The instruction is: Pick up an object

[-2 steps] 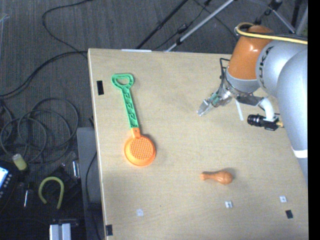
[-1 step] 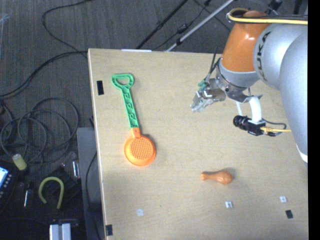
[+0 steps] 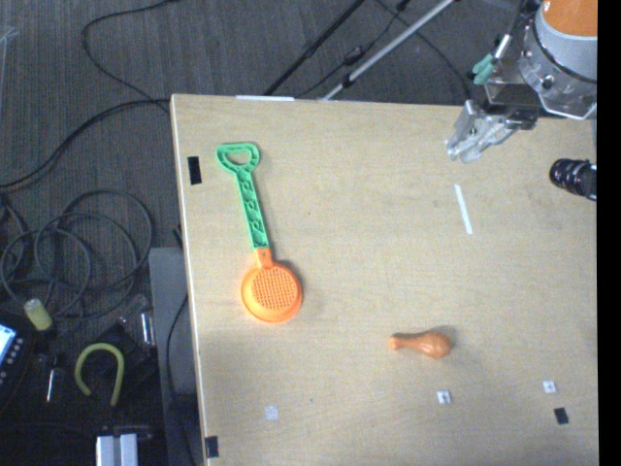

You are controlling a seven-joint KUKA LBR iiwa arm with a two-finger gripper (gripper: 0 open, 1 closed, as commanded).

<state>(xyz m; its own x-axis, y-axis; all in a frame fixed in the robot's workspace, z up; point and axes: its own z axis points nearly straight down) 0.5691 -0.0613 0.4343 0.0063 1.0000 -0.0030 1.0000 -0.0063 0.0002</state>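
orange, pear-shaped plastic piece [image 3: 423, 344] lies long axis sideways on the pale tabletop [image 3: 369, 212], well below the empty jaws [image 3: 473, 144], apparently slightly apart.

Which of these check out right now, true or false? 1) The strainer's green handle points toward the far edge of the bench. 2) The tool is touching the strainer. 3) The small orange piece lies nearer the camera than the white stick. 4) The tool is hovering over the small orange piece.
1) True: the strainer has its orange head nearer the camera and its green handle running toward the far edge.
2) False: the tool is at the far right, well apart from the strainer.
3) True: the small orange piece lies nearer the camera than the white stick.
4) False: the tool is beyond the white stick, far from that piece.
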